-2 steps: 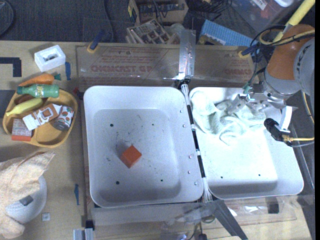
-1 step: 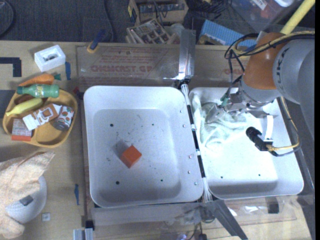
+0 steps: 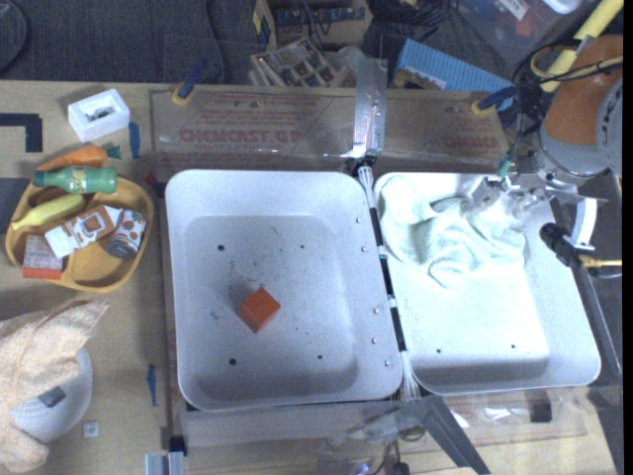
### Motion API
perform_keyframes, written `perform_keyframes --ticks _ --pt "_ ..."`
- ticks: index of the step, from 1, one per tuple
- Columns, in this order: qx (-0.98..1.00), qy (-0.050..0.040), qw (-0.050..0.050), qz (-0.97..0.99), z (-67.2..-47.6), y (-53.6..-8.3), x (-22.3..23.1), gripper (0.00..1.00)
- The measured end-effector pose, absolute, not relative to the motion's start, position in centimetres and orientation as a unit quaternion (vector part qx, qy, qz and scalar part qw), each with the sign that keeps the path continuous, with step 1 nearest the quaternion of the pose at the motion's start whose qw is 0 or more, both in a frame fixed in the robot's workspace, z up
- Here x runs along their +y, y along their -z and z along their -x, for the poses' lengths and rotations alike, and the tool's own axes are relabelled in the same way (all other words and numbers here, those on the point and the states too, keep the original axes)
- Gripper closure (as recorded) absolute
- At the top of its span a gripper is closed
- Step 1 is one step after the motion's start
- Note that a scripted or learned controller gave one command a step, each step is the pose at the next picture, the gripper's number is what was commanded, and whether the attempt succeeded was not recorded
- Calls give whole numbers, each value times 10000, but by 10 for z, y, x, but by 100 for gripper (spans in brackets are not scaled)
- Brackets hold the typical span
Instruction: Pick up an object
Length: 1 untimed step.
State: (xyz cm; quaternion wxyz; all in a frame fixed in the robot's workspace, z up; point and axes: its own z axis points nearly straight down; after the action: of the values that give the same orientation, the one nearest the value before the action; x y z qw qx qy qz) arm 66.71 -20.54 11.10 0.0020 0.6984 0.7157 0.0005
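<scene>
Closest to the lens are the two shallow white plastic bins, the one under the gripper [image 3: 495, 334] and its neighbour across the shared wall from the gripper [image 3: 267, 181]. Next in size is the grey arm with its orange band [image 3: 579, 107], reaching in over the far corner of its bin. The gripper [image 3: 504, 198] hangs low there, right against the upper edge of a crumpled pale white cloth [image 3: 455, 245]. That cloth spreads from beneath the gripper toward the shared wall. Whether the gripper is clenched or released cannot be made out against the folds, and nothing can be seen held in it, so the pick looks not yet secured. The cloth seems the object in hand. To take it well, the gripper should settle onto a raised ridge of fabric rather than a flat patch, since soft cloth will slip out of a shallow pinch. It should then lift straight up, slowly, so that trailing folds do not snag the bin wall. Smallest is the orange cube [image 3: 259, 309], well apart from the gripper in the other bin, a firmer target if the cloth fails.
</scene>
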Motion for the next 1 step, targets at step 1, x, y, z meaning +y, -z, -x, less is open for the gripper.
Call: perform_keyframes --ticks 1 --pt "7841 -1 -2 -6207 -626 -110 -136 0"
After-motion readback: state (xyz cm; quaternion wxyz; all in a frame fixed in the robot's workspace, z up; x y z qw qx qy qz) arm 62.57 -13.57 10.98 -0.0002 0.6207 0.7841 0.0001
